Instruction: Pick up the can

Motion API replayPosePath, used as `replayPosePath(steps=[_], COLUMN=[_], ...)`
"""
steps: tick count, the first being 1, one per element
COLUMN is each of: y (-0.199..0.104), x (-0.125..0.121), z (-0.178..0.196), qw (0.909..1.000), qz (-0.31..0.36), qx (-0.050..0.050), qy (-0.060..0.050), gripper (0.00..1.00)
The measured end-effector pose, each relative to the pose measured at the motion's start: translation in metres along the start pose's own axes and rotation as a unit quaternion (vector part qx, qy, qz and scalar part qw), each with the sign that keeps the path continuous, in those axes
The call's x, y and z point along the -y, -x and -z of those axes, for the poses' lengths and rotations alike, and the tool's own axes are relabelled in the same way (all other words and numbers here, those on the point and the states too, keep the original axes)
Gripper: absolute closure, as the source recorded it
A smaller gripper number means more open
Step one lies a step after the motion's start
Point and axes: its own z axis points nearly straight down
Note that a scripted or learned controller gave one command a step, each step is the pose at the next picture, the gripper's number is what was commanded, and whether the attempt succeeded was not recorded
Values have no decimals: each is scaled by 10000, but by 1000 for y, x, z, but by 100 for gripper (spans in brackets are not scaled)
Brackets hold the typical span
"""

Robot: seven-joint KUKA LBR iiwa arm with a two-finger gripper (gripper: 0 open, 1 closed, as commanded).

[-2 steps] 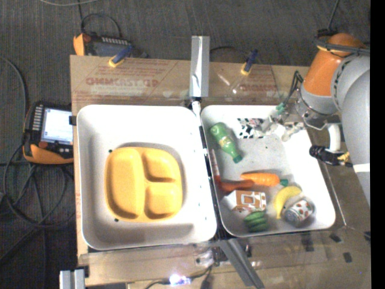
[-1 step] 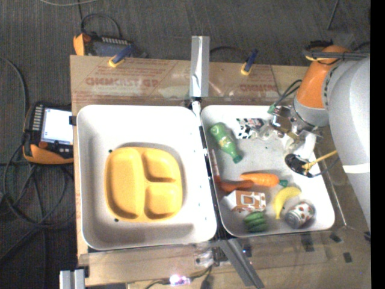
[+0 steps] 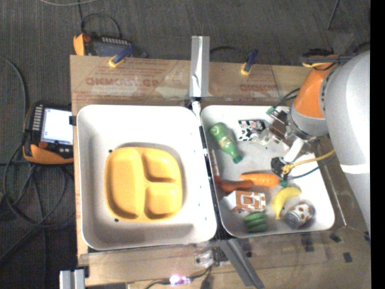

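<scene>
Can (image 3: 299, 214) label blurry, rt bin (image 3: 258, 159)

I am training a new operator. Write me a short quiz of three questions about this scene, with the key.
1. True or false: the can lies in the left bin.
2. Which thing lies closest to the can? A. bottle B. banana C. carrot
3. Fill in: the yellow tray lies in the ___ bin.
Key: 1 false, it is in the right bin; 2 B; 3 left.
</scene>
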Motion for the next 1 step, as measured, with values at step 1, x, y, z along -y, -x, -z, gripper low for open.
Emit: replayPosePath(steps=[1], y=[67], x=[46], z=[3], qw=[9992], qz=[-401], qx=[-75], qy=[29], gripper=[0])
